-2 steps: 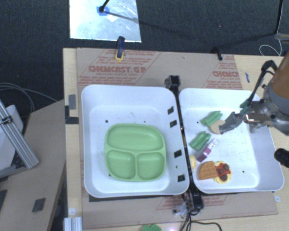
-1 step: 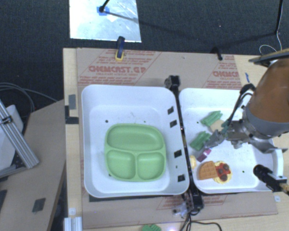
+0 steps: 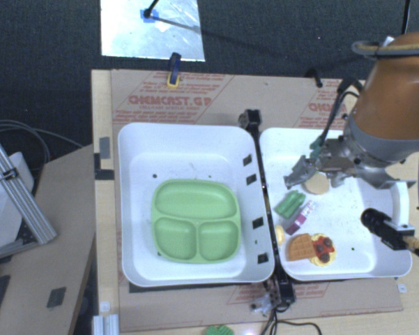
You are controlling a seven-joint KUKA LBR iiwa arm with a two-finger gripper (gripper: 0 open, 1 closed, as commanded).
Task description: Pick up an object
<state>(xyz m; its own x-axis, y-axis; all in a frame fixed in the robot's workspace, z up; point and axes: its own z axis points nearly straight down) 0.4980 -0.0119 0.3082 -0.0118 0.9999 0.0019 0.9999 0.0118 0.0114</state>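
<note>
Over the right bin (image 3: 383, 260) the gripper (image 3: 301, 173) hangs above a pale round piece (image 3: 316, 184), partly hidden by it; whether it is spread I cannot tell. A green object (image 3: 290, 204) lies just nearer. "CHEMCAST GP" is printed on the worktop (image 3: 195, 100).

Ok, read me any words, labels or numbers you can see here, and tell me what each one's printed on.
"CHEMCAST GP": red print on the brown board under the bins, above the left bin.
Same red print repeats across the board, beside and below the right bin: too blurred or cut off to read.
Nothing else legible.
</note>
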